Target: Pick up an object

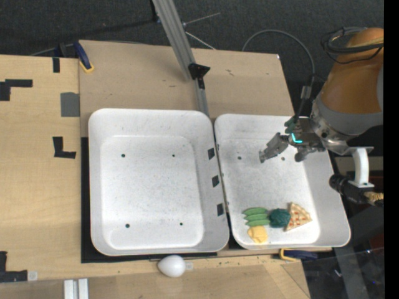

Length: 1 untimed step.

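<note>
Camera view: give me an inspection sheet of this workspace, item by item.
Surface: wooden bench bearing a left bin and a right bin, side by side.
Job's things: green pod, dark green piece, yellow piece and pizza slice, clustered at the right bin's near end.
Clutter: white egg-like object on the bench in front of the left bin.
Gripper: gripper over the right bin's far half, nothing between its fingers, apart from the cluster.
Cables: thin cable looping behind the bench.
Surroundings: dark floor; metal bar slanting in from above.
</note>
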Tool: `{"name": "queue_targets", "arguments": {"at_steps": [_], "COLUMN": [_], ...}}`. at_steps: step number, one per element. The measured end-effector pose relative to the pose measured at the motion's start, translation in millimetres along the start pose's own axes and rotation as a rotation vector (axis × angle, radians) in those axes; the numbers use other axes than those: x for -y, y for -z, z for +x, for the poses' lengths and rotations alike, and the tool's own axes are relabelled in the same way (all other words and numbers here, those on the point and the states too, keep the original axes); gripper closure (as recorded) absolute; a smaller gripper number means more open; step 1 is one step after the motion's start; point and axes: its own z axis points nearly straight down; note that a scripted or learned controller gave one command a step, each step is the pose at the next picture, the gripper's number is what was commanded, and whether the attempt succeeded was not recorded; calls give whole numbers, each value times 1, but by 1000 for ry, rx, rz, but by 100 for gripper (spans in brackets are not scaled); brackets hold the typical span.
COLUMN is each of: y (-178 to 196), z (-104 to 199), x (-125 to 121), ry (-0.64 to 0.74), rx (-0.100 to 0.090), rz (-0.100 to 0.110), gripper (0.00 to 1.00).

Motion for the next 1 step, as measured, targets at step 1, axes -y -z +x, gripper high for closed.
{"name": "queue_targets", "arguments": {"at_steps": [1], "y": [2], "z": [0], "x": [-1], "ry": [0], "rx": [1], "rz": [-4], "gripper": [0]}}
